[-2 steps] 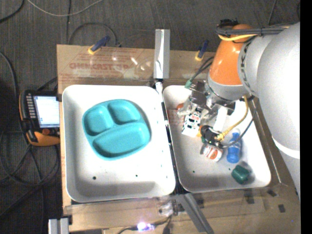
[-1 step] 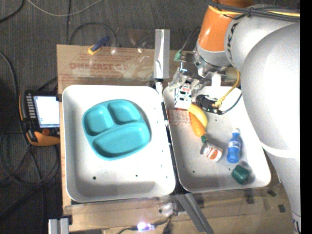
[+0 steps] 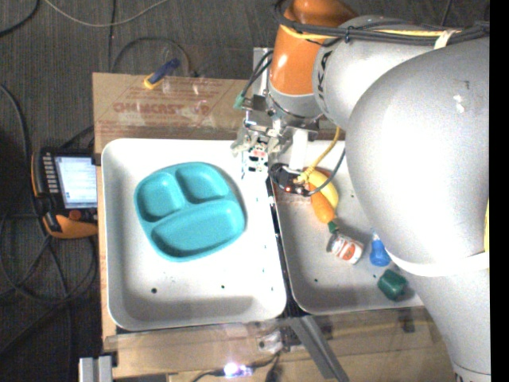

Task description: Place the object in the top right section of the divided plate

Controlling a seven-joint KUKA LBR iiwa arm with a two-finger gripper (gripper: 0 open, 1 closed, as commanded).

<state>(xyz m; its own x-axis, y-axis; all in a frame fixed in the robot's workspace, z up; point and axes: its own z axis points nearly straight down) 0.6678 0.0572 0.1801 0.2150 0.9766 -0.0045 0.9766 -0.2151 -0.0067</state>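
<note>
From my feed, lower right of frame: the arm (image 3: 421,134) blocks most of the right bin (image 3: 318,285), so I can't count everything in it. Visible there, bottom up: one green block (image 3: 391,284), one blue piece (image 3: 378,253), one red-and-white can (image 3: 346,248), one orange item (image 3: 323,206), one yellow item (image 3: 318,181), partly hidden. Which is the task object, can't tell. Left bin (image 3: 119,293), centre left: one teal divided plate (image 3: 191,208), three sections, nothing in them that I can see. Gripper (image 3: 256,159) sits over the seam between bins, upper centre; jaw state unreadable, too cluttered. Far edge, upper left: one cardboard sheet (image 3: 167,106), one blue-yellow tool (image 3: 160,73). Mid left: one pendant (image 3: 67,185).
</note>
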